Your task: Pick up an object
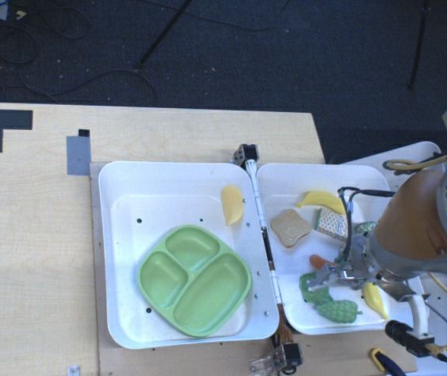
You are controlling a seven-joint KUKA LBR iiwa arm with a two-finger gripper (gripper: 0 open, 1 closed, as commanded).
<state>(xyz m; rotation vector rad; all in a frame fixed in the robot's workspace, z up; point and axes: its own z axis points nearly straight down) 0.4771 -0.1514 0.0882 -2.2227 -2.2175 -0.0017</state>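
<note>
- Gripper [339, 272] low in right bin [286, 180], over green toy [329, 304]; open or closed: cannot tell.
- Crowded by orange piece [318, 261] and yellow piece [375, 299]; risk of nudging neighbours, closing on nothing.

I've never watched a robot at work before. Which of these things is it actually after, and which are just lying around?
Likely part of the job:
hand
right bin
bread slice
banana
green toy
orange piece

Just lying about:
left bin
green divided plate
yellow piece
tools
</note>
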